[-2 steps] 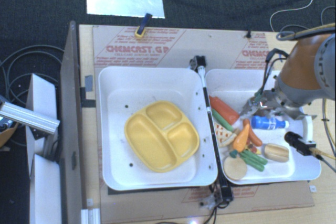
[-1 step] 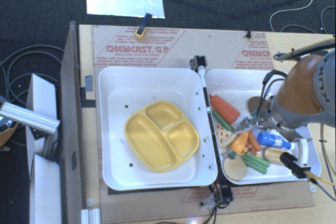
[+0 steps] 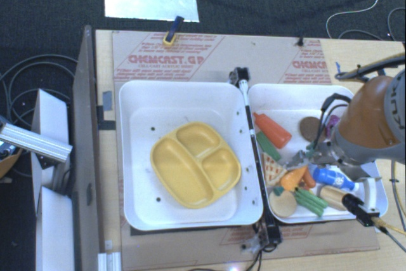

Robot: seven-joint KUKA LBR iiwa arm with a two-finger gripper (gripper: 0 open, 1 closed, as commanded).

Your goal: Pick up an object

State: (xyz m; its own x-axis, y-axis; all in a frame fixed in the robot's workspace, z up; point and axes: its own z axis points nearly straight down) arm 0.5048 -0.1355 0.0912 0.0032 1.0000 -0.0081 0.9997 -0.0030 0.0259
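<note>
The gripper (image 3: 315, 157) is hanging over the right bin (image 3: 287, 97), just right of the orange carrot (image 3: 273, 129); its state is staying unreadable.

The yellow divided plate (image 3: 195, 164) at the frame's centre looks like smooth, slightly glossy plastic. Both white bins (image 3: 133, 136) seem matt plastic. The bench board (image 3: 209, 54) above them resembles printed cardboard.

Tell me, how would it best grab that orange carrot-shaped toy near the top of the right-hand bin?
Probably across the middle of the orange carrot toy, coming straight down from above. It lies flat and slanted, with white bin floor on both long sides, so fingers could close across its narrow width. Its lower end nears the green piece, so the upper half looks safer.
</note>
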